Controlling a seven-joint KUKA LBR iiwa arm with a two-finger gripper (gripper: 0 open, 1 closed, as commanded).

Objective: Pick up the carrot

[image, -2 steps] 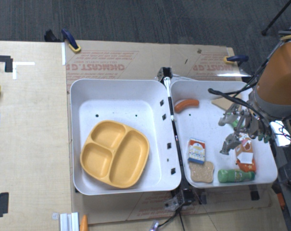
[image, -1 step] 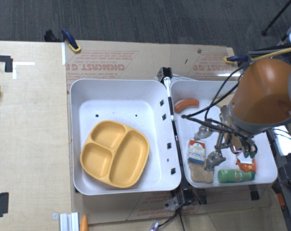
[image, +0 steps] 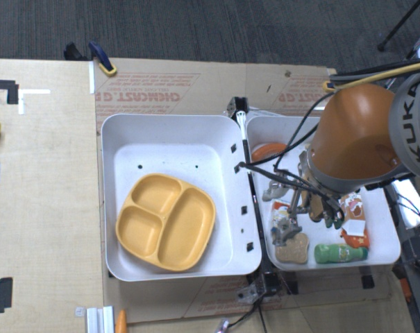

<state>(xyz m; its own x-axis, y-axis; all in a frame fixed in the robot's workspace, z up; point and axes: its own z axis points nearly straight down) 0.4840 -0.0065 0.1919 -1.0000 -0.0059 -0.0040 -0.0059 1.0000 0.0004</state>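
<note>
1. Overhead, the grey KUKA arm with its orange band covers much of the right bin.
2. Left bin: a yellow three-compartment plate.
3. Gripper hangs over the right bin; finger state cannot be told.
4. Green bottle lies near.
5. Carrot lies at the near right, just beside the bottle.

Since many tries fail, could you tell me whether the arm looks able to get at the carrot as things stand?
Probably yes: the carrot lies uncovered in the right bin, beside the green bottle, and the gripper hangs just left of it.
</note>
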